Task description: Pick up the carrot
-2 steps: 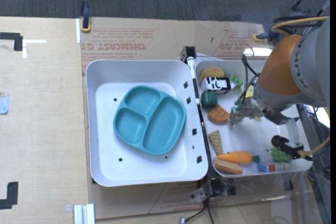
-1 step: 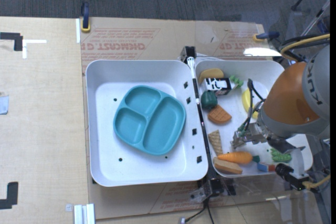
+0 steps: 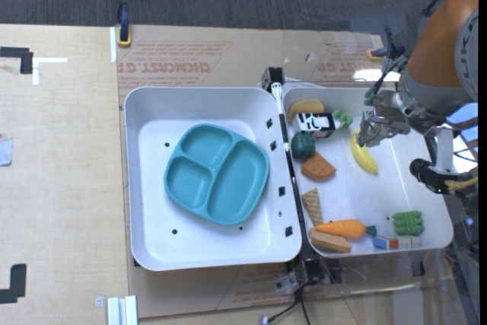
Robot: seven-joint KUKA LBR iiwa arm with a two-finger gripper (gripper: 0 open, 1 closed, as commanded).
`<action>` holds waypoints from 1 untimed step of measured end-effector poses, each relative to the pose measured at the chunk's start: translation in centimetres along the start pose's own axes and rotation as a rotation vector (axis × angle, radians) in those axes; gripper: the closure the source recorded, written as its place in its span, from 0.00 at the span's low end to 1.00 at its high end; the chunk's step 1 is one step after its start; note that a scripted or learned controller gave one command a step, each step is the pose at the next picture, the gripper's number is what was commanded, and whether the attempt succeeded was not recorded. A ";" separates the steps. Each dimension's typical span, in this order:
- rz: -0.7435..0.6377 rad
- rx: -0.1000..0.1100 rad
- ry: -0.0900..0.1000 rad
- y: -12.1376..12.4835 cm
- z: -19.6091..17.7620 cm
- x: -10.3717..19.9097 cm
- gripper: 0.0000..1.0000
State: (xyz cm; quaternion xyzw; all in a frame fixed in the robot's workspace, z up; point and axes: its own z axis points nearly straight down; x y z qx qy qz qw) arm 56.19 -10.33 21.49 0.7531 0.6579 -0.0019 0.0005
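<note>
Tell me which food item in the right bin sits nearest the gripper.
The banana, yellow and curved, lies just below the gripper; the carrot sits far off at the bin's near edge.

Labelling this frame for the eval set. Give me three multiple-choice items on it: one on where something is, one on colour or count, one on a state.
1. Where does the carrot lie?
A. On the teal plate
B. Near the front edge of the right bin
C. On the cardboard outside the bins

2. How many compartments does the teal plate have?
A. Two
B. Three
C. Five

3. Where is the gripper relative to the carrot?
A. Above the banana, apart from the carrot
B. Touching the carrot
C. Over the left bin

Key: 1 B, the carrot sits low in the right bin beside a bread slice. 2 B, two small sections and one large. 3 A, it hangs by the banana, well away from the carrot.
</note>
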 end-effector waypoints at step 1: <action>0.237 0.006 0.002 -7.6 2.5 3.4 0.00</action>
